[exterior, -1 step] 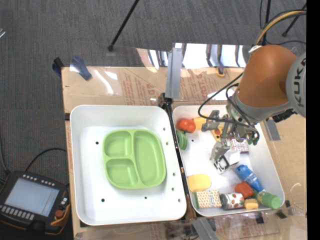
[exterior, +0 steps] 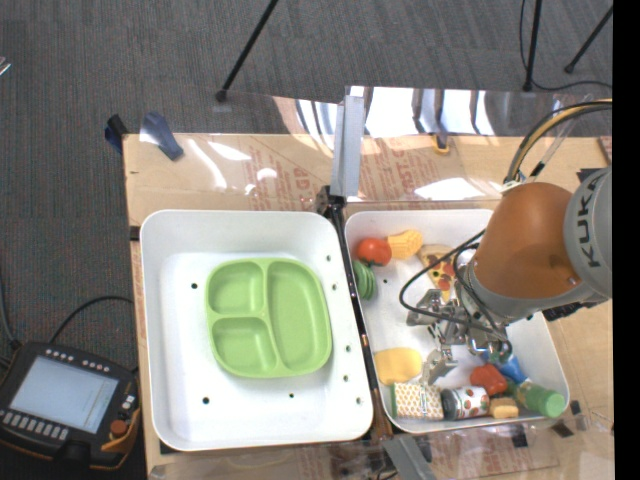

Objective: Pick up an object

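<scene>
My gripper (exterior: 441, 356) hangs low inside the right bin (exterior: 455, 218), below the arm's orange band (exterior: 525, 240) and a tangle of black cables. It sits just right of a yellow toy (exterior: 397, 364) and above a checked box (exterior: 416, 400) and a small can (exterior: 464, 402). A red toy (exterior: 487, 377), a blue piece (exterior: 509, 368) and a green bottle (exterior: 541, 400) lie to its right. At the bin's far left lie a red tomato (exterior: 373, 251), a yellow corn piece (exterior: 405, 243) and a green toy (exterior: 362, 280).
The left bin (exterior: 165, 258) holds a green divided plate (exterior: 268, 317). A metal post (exterior: 346, 148) stands behind the gap between the bins. A teach pendant (exterior: 65, 398) lies on the floor at lower left.
</scene>
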Available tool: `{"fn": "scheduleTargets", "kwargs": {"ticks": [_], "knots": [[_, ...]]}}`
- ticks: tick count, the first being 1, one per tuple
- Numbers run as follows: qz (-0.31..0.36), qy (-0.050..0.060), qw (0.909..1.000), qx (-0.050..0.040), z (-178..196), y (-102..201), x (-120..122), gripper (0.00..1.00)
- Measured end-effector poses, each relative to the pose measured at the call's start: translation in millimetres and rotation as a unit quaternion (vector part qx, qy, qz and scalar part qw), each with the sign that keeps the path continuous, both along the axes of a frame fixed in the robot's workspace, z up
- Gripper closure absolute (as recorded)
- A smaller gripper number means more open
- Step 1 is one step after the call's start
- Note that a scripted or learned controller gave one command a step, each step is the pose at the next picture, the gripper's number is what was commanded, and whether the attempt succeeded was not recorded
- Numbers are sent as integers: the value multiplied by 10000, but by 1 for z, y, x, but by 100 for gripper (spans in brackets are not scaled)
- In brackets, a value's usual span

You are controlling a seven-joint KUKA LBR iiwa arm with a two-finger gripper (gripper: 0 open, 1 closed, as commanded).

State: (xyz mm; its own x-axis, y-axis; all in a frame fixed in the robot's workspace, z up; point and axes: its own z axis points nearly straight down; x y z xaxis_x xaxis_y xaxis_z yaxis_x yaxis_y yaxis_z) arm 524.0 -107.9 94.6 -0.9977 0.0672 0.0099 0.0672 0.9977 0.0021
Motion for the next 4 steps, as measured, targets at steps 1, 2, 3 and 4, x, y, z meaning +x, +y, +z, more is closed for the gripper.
{"fn": "scheduleTargets", "kwargs": {"ticks": [1, 2, 3, 4], "knots": [[188, -60, 9998, -8, -7, -5, 95, 0], [-325, -36, 9995, -8, -8, -25, 3, 0], [-857, -51, 9963, -9, -7, 0, 65, 0], [-1150, -37, 9934, -15, -8, -26, -6, 0]]}}
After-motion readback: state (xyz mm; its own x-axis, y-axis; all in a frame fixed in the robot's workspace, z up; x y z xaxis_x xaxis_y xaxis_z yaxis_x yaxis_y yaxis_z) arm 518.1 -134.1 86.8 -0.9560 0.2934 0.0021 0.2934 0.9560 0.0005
